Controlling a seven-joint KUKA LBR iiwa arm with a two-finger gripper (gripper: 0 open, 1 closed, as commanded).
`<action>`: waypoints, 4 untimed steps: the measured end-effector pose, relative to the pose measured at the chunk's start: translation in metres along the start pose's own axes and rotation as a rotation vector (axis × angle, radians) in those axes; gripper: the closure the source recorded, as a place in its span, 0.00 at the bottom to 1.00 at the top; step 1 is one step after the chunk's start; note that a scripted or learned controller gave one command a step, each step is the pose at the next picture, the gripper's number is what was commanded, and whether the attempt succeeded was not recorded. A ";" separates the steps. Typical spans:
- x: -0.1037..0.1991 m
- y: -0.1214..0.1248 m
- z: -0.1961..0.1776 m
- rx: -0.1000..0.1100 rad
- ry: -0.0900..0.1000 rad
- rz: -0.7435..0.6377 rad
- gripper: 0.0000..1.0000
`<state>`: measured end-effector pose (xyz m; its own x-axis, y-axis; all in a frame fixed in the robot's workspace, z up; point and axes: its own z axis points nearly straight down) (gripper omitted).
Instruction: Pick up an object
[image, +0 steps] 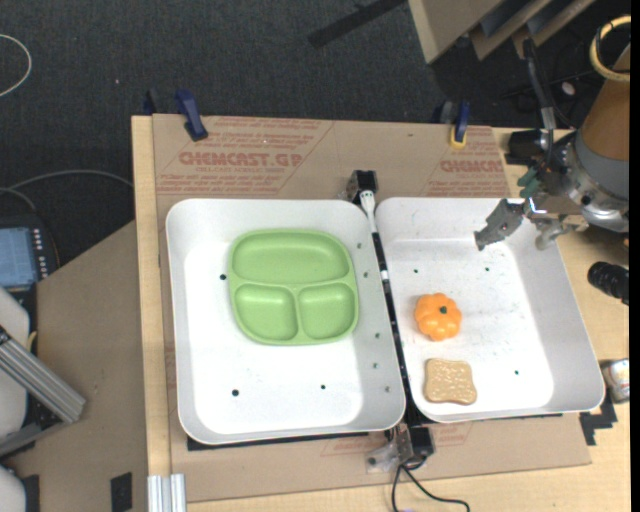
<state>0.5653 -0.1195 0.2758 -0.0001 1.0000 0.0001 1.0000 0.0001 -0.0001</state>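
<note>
Well below the hand (522, 226): pumpkin (438, 316).

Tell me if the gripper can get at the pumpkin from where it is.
Probably yes. The gripper hangs over the right bin's far end, and the pumpkin sits in the open, apart from the cracker.

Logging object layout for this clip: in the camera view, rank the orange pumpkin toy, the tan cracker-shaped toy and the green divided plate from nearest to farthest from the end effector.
1. Orange pumpkin toy, middle of the right bin, below and left of the end effector.
2. Tan cracker-shaped toy, near that bin's front edge.
3. Green divided plastic plate, in the left bin.
</note>
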 end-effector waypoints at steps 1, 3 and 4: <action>0.060 -0.070 0.094 0.016 0.005 -0.003 0.00; 0.027 -0.057 0.181 -0.003 -0.001 0.002 1.00; 0.105 -0.063 0.086 -0.009 0.002 -0.008 1.00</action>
<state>0.5024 -0.0147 0.1900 -0.0086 1.0000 0.0022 0.9999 0.0085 0.0087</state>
